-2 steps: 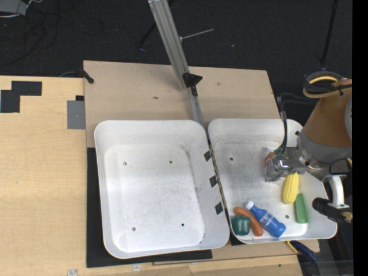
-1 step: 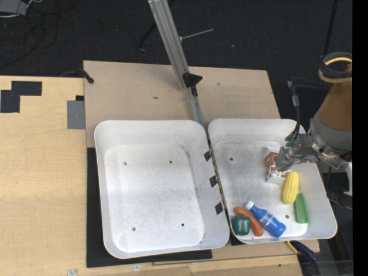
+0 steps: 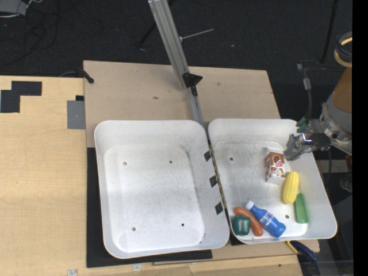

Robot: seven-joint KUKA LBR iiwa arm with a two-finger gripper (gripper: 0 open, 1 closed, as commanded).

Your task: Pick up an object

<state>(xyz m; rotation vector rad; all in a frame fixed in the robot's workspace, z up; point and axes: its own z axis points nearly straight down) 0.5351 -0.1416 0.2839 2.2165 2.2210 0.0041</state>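
Blue bottle (image 3: 267,219) at right bin's (image 3: 253,132) near edge: light, stiff, slippery; grasp its midsection. Gripper (image 3: 294,147), beside carton (image 3: 275,166); its opening cannot be told.

Even overhead light, soft shadows, slight blur

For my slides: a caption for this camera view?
Gripper above right bin, beside a carton; corn and bottle nearby.
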